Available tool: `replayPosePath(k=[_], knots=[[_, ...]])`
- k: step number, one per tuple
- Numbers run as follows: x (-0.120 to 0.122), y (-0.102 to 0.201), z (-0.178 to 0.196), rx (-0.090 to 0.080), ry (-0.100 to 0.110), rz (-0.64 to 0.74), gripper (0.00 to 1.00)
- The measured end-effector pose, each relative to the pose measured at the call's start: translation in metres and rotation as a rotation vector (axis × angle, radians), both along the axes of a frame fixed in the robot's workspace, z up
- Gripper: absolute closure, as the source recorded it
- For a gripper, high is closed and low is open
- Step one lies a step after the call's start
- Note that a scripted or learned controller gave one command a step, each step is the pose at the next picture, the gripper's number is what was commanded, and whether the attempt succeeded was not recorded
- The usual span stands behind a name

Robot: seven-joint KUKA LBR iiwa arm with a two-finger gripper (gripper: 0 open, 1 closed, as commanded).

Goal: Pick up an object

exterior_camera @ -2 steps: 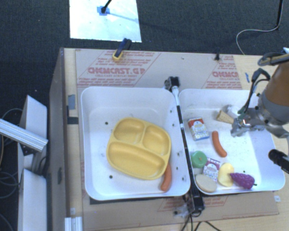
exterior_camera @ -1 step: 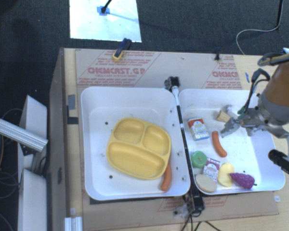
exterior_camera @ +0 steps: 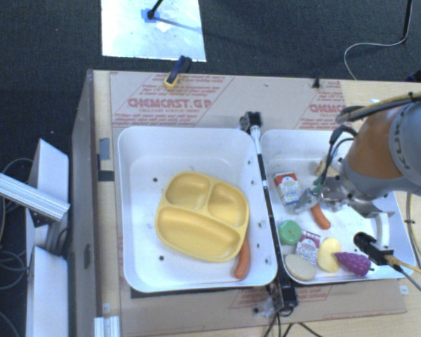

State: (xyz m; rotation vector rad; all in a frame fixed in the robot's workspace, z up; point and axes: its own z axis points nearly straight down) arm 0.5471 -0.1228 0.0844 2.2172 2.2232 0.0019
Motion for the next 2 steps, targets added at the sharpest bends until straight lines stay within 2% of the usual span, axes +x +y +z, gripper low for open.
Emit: replayPosePath(k=[1, 2], knots=[[0.0, 0.0, 0.01, 0.0, -0.001, 0.001, 1.0], [0.03, 0.066, 0.136, 0.001, -0.004, 0.002, 1.0]])
